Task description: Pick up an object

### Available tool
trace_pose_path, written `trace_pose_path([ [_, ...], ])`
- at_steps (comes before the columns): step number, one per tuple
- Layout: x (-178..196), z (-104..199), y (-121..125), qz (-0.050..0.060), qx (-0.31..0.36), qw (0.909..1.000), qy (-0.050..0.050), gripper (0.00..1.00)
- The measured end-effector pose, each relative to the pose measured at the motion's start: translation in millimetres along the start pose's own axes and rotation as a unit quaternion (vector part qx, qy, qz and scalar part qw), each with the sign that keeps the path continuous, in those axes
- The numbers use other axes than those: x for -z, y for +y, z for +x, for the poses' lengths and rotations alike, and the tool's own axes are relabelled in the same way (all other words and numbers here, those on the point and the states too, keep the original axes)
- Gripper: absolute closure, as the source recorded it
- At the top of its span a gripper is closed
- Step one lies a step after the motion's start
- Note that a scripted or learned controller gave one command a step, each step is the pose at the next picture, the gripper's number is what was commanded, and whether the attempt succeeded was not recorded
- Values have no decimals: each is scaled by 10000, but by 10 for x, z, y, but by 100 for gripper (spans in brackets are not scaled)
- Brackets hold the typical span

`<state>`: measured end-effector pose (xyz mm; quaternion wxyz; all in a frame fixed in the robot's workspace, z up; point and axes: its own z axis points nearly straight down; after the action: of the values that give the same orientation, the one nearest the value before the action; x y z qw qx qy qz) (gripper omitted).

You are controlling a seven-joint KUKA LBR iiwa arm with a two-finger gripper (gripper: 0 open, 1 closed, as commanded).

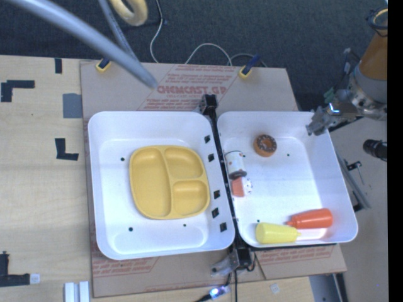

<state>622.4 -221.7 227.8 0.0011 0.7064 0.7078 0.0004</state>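
The right bin [286, 187] is the landmark here, a shallow white tray sitting on the counter [38, 187] with its left wall pressed against the wall of the left bin [104, 187]. The pickable things lie inside it. A small brown doughnut-shaped toy [265, 145] rests near its far wall. A small white and orange piece [236, 172] lies against its left wall. An orange carrot-like toy [310, 219] and a yellow toy [276, 233] sit close together along its near wall, probably slid there by the sloping floor. The left bin beyond holds a yellow divided plate [169, 181], too broad and flat for an easy pinch. The gripper [324, 119] hangs at the right bin's far right corner, above the rim and apart from every toy, so it grips nothing; how wide it stands I cannot tell. That parked spot suggests an approach not yet begun, and the doughnut toy looks nearest to reach.
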Motion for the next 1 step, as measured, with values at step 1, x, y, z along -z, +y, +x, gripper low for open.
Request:
trace_pose_path([
  [1,56,589,-43,15,17,10000,9,100],
])
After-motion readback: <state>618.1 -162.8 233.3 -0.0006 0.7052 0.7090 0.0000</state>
